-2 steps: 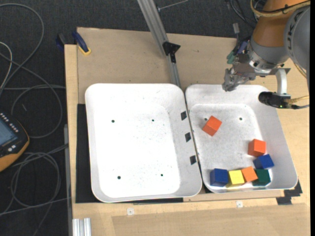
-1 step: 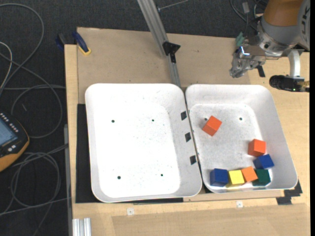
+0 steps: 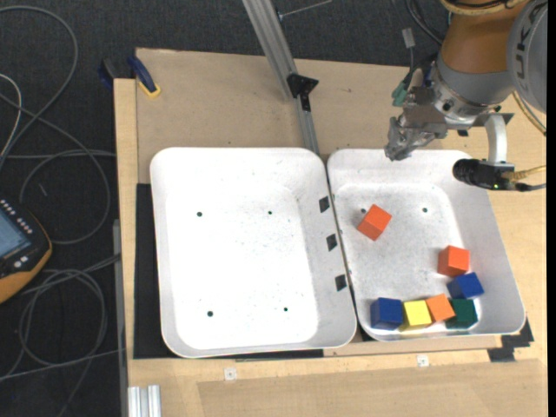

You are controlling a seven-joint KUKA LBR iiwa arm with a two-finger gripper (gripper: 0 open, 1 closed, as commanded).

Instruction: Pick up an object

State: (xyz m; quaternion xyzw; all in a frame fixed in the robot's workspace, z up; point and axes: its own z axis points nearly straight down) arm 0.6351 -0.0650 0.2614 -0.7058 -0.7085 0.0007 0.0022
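Note:
The right bin [image 3: 486, 224] holds several small blocks. An orange block [image 3: 374, 221] lies alone near its upper middle. Another orange block [image 3: 453, 260] sits by the right wall above a blue one [image 3: 467, 286]. Along the front wall stand a blue block [image 3: 387, 312], a yellow block [image 3: 417, 313], an orange block [image 3: 440, 307] and a green block [image 3: 464, 314]. My gripper [image 3: 398, 149] hangs over the bin's far rim, above and right of the lone orange block, with nothing visibly between its fingers.
The left bin [image 3: 174, 233] lies beside the right one. A grey metal rail [image 3: 276, 50] slants down to the gap between the bins. Cables and a handheld device [image 3: 17, 246] lie off the bench on the left.

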